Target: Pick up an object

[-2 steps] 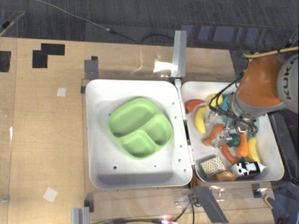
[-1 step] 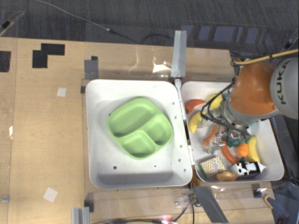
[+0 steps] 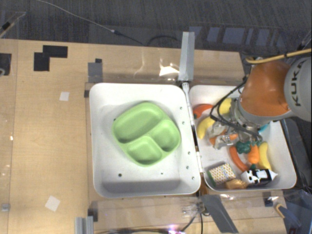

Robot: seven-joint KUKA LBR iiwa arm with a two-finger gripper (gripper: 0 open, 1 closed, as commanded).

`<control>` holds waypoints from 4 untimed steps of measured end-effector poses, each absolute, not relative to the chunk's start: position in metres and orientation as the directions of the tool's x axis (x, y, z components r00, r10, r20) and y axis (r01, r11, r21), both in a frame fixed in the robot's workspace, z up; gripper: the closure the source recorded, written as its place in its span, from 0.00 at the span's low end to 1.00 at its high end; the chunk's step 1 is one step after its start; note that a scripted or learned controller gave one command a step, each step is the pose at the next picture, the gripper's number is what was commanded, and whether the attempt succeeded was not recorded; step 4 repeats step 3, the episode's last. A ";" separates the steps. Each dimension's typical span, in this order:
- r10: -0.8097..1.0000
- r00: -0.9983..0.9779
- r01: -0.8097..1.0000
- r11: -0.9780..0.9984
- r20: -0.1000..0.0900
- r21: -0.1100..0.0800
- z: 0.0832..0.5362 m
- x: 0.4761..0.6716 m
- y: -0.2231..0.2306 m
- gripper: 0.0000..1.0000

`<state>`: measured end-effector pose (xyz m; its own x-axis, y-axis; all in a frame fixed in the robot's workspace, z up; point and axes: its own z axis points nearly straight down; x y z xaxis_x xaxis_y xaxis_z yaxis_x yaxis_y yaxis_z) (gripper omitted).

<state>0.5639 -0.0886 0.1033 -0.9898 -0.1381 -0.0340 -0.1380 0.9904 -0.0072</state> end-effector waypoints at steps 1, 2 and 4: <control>-0.022 -1.000 -0.022 1.000 -0.019 0.001 0.270 0.593 -0.033 1.00; -0.284 -0.959 -0.284 0.959 -0.007 -0.001 0.271 0.578 -0.036 1.00; -0.424 -0.906 -0.424 0.906 -0.007 -0.003 0.299 0.514 -0.050 1.00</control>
